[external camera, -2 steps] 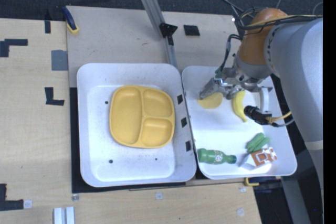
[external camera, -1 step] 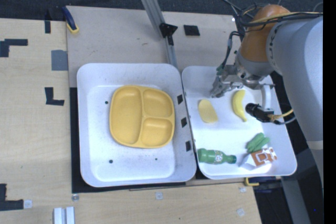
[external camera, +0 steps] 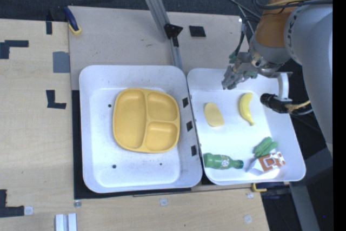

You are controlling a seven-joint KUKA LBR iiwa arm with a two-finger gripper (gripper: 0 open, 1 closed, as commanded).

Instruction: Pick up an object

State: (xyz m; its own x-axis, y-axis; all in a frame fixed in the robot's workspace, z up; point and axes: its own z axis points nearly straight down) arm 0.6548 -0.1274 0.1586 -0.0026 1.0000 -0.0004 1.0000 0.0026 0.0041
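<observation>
Tool [external camera: 229, 81] hangs over the right bin's [external camera: 284, 140] far edge; grip state cannot be told. Banana [external camera: 246, 108] lies just below-right of it, pale yellow piece [external camera: 213, 114] just below-left, both untouched.

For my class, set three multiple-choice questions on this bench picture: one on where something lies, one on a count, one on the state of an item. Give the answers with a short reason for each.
1. Where does the yellow divided plate lie?
A. In the left bin
B. In the right bin
C. On the bare bench

2. How many compartments does the divided plate have?
A. Two
B. Three
C. Five

3. How is the green bottle?
A. Standing upright
B. Lying on its side
C. Held in the jaws

Answers:
1. A, as the plate rests inside the left bin, while the banana and the other small items are in the right bin.
2. B, as ridges split it into one long section and two smaller ones.
3. B, as it lies flat near the right bin's front edge, far from the gripper.
</observation>
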